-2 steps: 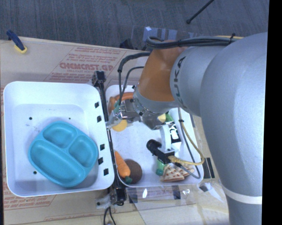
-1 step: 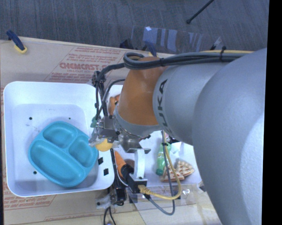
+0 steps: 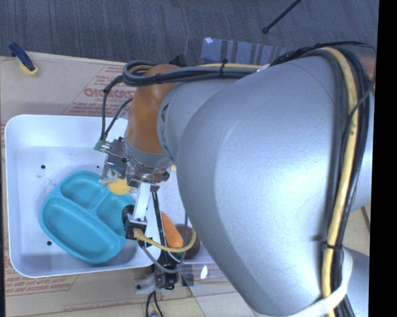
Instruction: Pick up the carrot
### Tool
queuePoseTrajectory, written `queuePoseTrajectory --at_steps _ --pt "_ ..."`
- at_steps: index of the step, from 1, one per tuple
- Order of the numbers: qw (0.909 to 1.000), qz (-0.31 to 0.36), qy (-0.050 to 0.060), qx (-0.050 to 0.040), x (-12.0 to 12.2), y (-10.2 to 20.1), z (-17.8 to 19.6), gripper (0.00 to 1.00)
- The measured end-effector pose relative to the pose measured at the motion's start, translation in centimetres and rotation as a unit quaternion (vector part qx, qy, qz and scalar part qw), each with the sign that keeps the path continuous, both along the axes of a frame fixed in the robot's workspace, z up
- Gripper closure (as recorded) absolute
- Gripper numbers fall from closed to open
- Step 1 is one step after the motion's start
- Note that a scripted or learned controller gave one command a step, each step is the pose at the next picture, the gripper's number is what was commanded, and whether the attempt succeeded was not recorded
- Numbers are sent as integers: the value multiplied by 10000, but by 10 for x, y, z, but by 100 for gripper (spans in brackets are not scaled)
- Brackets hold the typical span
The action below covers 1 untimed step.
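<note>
- Grey robot arm with an orange band above the wrist reaches in from the right and covers most of the right half of the view.
- Brown cardboard printed in red covers the table beneath the bins.
- Shallow white plastic bin sits on the left, and its near rim runs along the lower left of the view.
- Light-blue plastic plate with moulded compartments lies in the near part of that bin, with its right end under the wrist.
- Two-finger gripper hangs over the plate's far right corner. The wrist above hides it, so I cannot tell whether it is released or clenched.
- Orange carrot lies just past the plate's right end, slanting toward the near side and close against the edge of the arm. It is apart from the gripper, and I cannot tell which bin it lies in.
- Blue-handled clamp with a yellow tip rests at the far left corner of the cardboard, well apart from everything else.
- Small rounded yellow object sits at the plate's far right rim, right under the gripper. I cannot tell whether the two touch.
- Dark brown rounded thing shows just right of the carrot, half covered by the arm.
</note>
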State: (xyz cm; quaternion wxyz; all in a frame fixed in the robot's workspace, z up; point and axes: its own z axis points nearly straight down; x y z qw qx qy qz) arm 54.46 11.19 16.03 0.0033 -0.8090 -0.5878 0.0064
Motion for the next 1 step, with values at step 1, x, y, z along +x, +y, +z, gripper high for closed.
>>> queuePoseTrajectory --at_steps 1 --pt "9856 -1690 -23 -11 -18 -48 30 100"
